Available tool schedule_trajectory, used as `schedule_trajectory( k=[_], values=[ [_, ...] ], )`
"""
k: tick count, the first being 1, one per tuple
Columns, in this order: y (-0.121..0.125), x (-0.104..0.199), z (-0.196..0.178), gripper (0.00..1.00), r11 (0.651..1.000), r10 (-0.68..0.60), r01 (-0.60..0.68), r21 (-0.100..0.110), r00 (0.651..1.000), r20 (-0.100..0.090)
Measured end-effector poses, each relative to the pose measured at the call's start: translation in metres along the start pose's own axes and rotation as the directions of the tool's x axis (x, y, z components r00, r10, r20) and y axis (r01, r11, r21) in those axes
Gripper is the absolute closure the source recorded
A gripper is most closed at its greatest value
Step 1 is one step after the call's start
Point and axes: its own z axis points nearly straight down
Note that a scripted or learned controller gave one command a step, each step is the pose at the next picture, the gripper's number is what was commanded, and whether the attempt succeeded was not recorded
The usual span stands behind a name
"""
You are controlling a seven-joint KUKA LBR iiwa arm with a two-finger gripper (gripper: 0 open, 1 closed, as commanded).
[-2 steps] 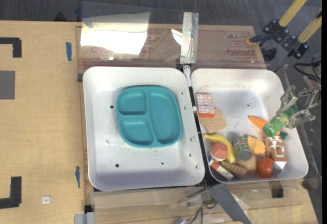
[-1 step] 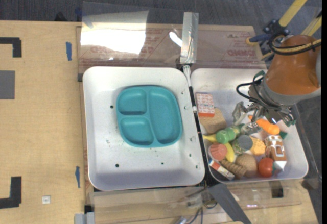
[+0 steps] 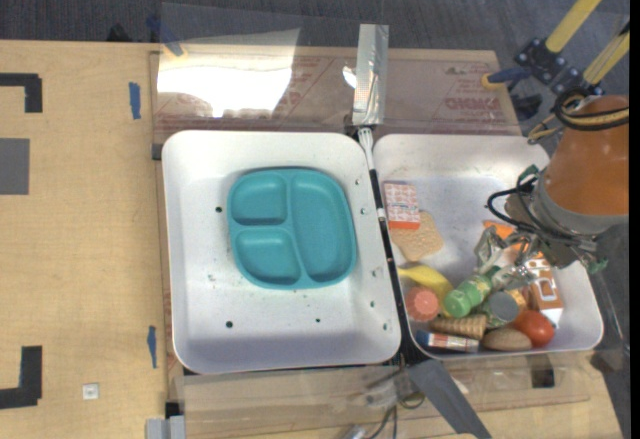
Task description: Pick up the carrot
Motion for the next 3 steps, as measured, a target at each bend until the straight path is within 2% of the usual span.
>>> schedule_trajectory(
  k=[1,2,3],
  values=[
    [0.025,-0.069,-0.074,1.0,0.999,0.038,-0.038,0.002,0.999,0.008],
    [-0.041,0.013,-0.014,1.0,0.999,-0.036,0.036,-0.001,0.999,-0.002],
    [0.046,0.009,-0.097,1.0,0.967,-0.254,0.254,0.001,0.967,0.003]
  ],
)
